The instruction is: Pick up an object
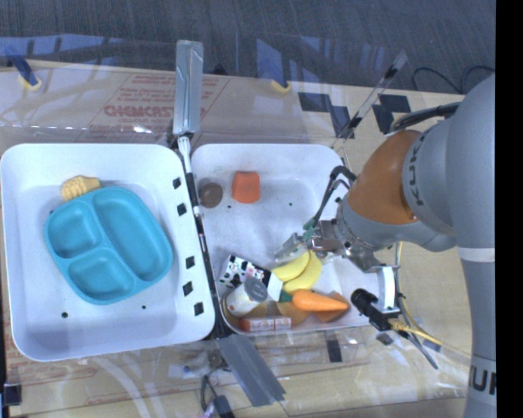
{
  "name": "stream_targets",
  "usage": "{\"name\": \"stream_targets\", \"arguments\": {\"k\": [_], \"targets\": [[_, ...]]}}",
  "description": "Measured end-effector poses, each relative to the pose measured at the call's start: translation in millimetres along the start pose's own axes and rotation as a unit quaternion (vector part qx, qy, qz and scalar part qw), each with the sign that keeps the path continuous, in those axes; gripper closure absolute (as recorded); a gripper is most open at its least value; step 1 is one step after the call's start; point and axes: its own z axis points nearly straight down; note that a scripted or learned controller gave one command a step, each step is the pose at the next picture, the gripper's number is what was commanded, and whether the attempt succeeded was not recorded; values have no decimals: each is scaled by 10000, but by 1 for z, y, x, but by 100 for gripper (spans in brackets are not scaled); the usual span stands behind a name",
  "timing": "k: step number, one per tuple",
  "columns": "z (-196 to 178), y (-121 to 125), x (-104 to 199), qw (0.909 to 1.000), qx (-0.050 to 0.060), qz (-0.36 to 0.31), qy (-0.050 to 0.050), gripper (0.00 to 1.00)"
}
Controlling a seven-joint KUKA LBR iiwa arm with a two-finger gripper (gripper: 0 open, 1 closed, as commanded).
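The right bin [266, 220] holds several toy items. At its back lie a brown ball [210, 193] and an orange cup [246, 186]. Piled in its front corner are a yellow banana [302, 272], an orange carrot [319, 302], a black-and-white patterned piece [237, 270] and a small bottle [243, 300]. My gripper [298, 245] reaches in from the right and hangs at the banana's upper end, close over it. Whether it touches the banana cannot be made out from this angle.
In the left bin [17, 233] lie a blue divided plate [107, 243] and a yellow corn cob [80, 185] at the plate's back left. A metal divider [187, 85] stands between the bins. The grey arm [436, 190] covers the right bin's right edge.
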Motion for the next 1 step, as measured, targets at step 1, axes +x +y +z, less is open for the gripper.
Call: {"name": "stream_targets", "arguments": {"k": [1], "targets": [[-10, 1, 0, 10000, -6, -24, -6, 100]]}}
